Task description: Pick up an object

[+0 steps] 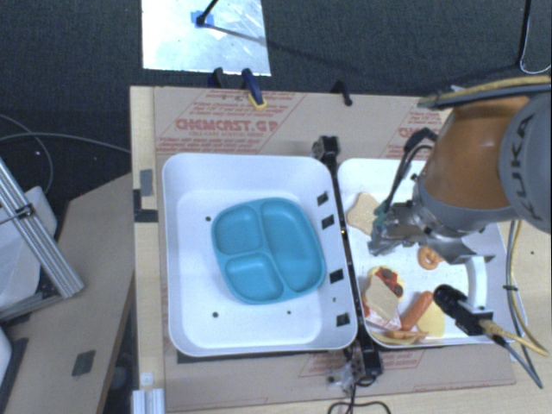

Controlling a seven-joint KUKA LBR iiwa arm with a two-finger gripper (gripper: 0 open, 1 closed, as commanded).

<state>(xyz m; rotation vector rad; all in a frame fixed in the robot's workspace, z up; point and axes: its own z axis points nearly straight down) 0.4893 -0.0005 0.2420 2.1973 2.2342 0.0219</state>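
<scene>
Jaws (379,238) hover near right bin's (362,175) left wall.

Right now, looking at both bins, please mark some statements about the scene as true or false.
1. The blue plate lies in the left bin. True.
2. The blue plate has three compartments. True.
3. The toy food lies in the left bin. False: the sausage and the other pieces lie in the right bin.
4. The arm reaches over the left bin. False: it is above the right bin.
5. The pincer is over the right bin. True.
</scene>
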